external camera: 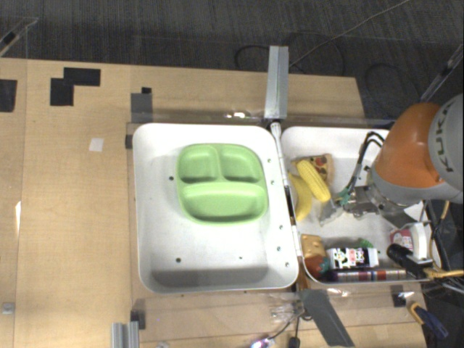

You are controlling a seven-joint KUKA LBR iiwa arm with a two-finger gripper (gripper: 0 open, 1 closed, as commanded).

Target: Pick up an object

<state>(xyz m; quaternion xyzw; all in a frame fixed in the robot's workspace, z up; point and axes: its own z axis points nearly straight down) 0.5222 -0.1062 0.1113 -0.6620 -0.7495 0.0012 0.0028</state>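
A dark grey carpeted floor [145,20] is seen along the far side of the scene, crossed by thin cables [348,27] at the far right. A light wooden bench [65,216] is spread across the left and near parts, marked with black rectangular patches [72,84] at its far left. A grey metal bar [277,82] is set upright at the bench's far edge. Even, soft lighting is cast from above, with faint shadows.

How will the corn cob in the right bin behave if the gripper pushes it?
The corn cob looks rounded and elongated, so it may roll sideways. It lies against the banana, which would probably shift too. Its bumpy surface probably offers fair grip.
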